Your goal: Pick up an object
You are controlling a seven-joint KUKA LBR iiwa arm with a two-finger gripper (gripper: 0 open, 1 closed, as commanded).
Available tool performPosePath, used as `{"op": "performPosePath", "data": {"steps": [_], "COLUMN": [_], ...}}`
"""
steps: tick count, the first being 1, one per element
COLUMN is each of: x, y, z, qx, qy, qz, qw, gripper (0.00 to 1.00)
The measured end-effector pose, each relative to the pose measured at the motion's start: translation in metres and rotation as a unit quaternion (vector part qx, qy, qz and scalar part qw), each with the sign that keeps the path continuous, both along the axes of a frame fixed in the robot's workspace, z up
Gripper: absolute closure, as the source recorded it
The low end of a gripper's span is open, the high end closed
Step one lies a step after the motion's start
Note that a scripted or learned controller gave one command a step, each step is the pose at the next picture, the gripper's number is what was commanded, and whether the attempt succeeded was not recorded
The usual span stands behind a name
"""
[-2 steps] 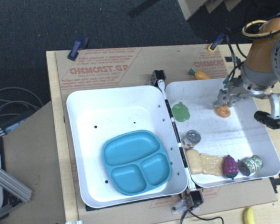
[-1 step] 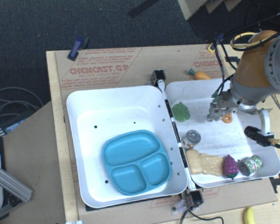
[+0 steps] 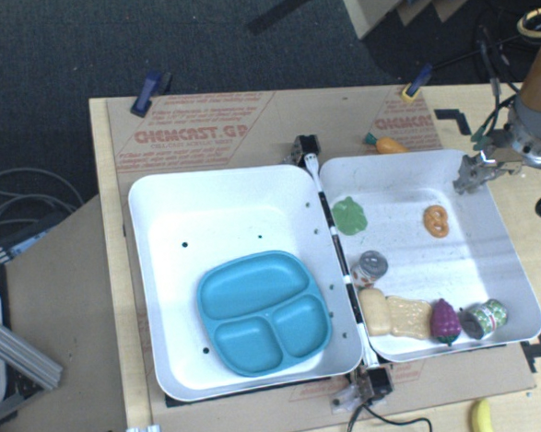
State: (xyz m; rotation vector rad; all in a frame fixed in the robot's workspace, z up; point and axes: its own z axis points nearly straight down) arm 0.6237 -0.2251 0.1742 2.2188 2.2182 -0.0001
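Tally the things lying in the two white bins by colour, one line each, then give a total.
Blue: 1, the divided tray
Green: 2, the leafy piece and the small can
Orange: 1, the pretzel-shaped piece
Grey: 1, the round tin
Cream: 1, the flat slab
Purple: 1, the small fruit
Total: 7

Even, bright overhead light washes the white bins (image 3: 154,265) slightly, with soft shadows and mild overall blur.
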Motion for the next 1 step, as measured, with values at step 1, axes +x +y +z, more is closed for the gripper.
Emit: {"op": "performPosePath", "data": {"steps": [1], "x": [0.0391], "y": [0.0197], "z": [0.0122], "qx": [0.0008], "qy": [0.000], "qz": [0.001], "qw": [1.0000], "gripper": [1.00]}}
